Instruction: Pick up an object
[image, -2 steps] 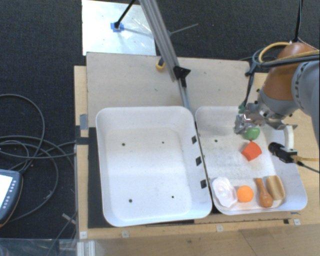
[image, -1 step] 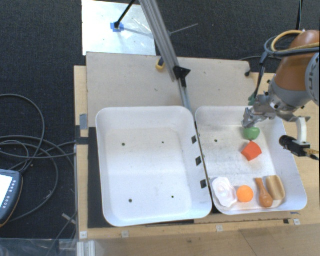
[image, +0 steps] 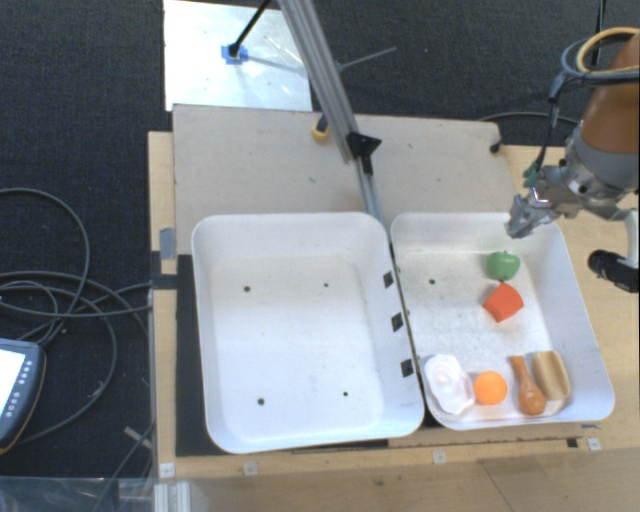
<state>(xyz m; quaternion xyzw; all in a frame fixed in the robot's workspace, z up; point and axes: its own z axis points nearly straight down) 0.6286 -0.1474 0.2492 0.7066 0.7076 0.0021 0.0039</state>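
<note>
Right bin holds 5 small objects.

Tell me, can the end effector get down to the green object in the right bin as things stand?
Probably yes. The end effector hangs just above and right of the green object, nothing lies between them, and the red block sits apart below it.
</note>
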